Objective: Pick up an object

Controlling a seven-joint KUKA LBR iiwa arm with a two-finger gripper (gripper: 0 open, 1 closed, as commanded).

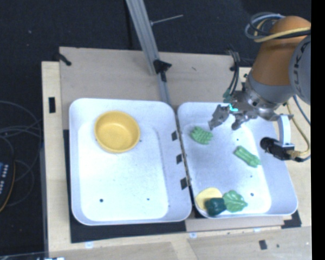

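A: Starting from the left: anything worth going for in the left bin (124, 183)?

B: Just a yellow bowl (117, 131), seated in the upper part, well apart from the hand. Probably a poor candidate.

A: And across the divider, in the right bin (227, 172)?

B: First a ridged green toy (201, 135), lying close to the divider in the upper half. Then the hand (224, 123), hovering just beside it, up and to the right, fingers spread, nothing between them.

A: So down and to the left of the hand for the nearest target?

B: Yes, only a short way off. Lies with its long axis from upper left to lower right, by the look of it, at a slant to the bin wall. Likely calls for a small shift leftward and a descent, with the fingers turned to close across the narrow side.

A: Further right?

B: A green oblong piece (246, 156), below and slightly right of the hand, near but farther off than the ridged one, slanted much the same way. Lower down, by the near edge, a cluster: a yellow piece (206, 194), a dark green block (215, 205), a pale green leafy piece (235, 200), touching one another. Presumably harder to single out.

A: Main risk?

B: Landing a fingertip on top of the ridged toy rather than beside it, judging by how close the two sit.
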